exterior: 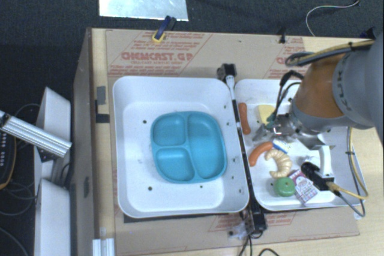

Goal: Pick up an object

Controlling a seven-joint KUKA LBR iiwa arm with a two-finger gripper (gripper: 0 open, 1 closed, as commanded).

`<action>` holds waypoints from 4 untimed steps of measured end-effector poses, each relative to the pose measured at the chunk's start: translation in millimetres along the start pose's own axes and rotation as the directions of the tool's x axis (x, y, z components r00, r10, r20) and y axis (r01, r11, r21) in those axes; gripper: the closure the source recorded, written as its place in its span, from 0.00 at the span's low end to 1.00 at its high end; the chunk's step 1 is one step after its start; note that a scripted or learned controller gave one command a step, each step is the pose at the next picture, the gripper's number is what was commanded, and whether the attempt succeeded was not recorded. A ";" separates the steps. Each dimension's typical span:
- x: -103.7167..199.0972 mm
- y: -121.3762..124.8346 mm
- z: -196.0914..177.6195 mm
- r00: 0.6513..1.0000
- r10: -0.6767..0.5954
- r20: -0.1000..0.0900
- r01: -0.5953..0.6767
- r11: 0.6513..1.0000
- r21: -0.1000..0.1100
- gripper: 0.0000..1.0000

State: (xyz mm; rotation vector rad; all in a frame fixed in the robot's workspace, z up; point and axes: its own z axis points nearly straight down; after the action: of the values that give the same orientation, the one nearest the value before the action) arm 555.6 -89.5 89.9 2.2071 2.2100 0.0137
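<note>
Orange curved plastic sausage (259, 153) lies mid-bin in the right white bin (342, 204), long axis slanting toward its far-right corner; gripper (275, 127) just above, grip unreadable

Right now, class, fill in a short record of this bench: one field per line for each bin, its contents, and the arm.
left bin: holds a blue divided plate
right bin: holds toy food and small items
near divider: red sausage, upright along the wall
middle: orange sausage, croissant
far end: yellow wedge
near end: green round piece, beside a printed packet
arm: over the right bin
gripper: low among the items, grasp unclear
</note>
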 end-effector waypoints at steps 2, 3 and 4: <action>-13.4 4.3 1.2 1.000 0.000 -0.002 0.000 1.000 0.006 0.00; 3.3 -21.4 0.1 1.000 0.001 0.001 -0.001 1.000 0.000 0.00; -31.5 60.3 2.0 1.000 -0.003 -0.002 0.003 1.000 0.003 0.00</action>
State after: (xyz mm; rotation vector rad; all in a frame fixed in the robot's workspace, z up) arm 616.0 -121.0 89.3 2.2062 2.2157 0.0119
